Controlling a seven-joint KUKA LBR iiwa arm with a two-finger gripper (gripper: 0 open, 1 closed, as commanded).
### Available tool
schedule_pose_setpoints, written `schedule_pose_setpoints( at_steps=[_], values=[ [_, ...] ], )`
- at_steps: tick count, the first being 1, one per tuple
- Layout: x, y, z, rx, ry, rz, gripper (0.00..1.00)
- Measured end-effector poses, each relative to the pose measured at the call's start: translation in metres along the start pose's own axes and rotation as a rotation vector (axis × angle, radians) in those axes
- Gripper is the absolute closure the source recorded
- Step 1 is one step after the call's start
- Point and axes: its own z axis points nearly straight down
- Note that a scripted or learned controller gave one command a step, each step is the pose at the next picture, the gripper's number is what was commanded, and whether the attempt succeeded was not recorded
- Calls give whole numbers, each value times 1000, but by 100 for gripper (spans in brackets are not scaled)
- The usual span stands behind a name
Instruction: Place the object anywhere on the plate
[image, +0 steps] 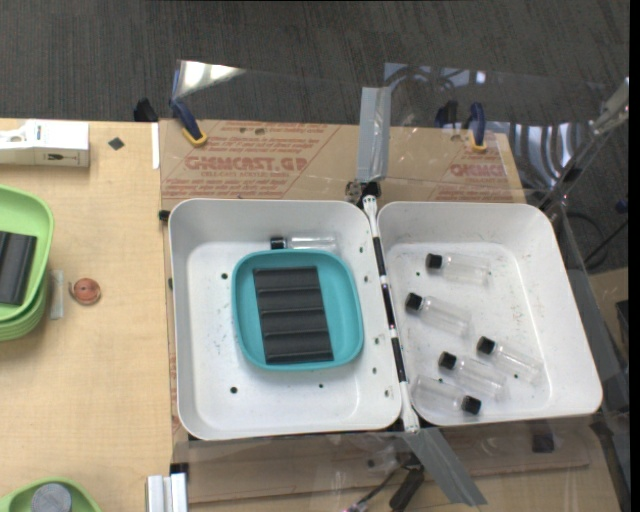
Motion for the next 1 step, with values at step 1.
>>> schedule_pose_setpoints(
  at_steps=[1],
  values=[
    [0, 0, 0, 0, 0, 0, 0]
  ],
)
